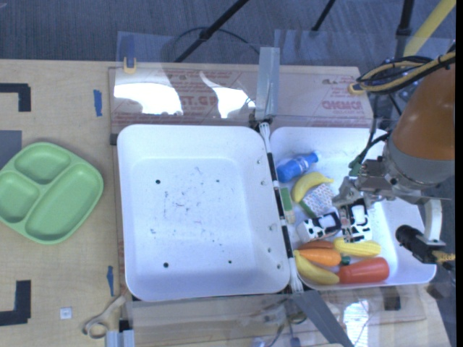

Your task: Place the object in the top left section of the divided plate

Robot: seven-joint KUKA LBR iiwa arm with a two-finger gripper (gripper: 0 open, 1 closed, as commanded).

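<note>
You could see the gripper (356,207) low over the right-hand shallow white bin (340,142), at the right of the frame, but whether it was open or closed I could not tell; nothing was plainly held. Just beneath and left of it lay a small black-and-white blocky toy (323,225), touching or nearly touching the tool, and a pale speckled packet (316,202) sat just above that toy.

Around these, the same bin was crowded. A blue plastic bottle with a white cap (296,166) lay toward the bin's upper left, its long axis tilted up to the right. A yellow toy banana (309,185) curved just below the bottle. Lower down, an orange toy carrot (319,254) lay roughly level, a yellow toy corn cob (359,249) sat to its right, a second yellow banana-like piece (312,270) lay beneath the carrot, and a red toy pepper (364,270) rested at the bin's lower right.

The grey arm with its orange band (428,125) reached in from the frame's right edge, above the bin.

The left-hand shallow white bin (195,208) filled the middle of the frame.

The green divided plastic plate (48,191) lay on the wooden bench (58,85) at the far left, well apart from both bins, with two small sections toward its upper left and one long section running diagonally along its lower right.
</note>
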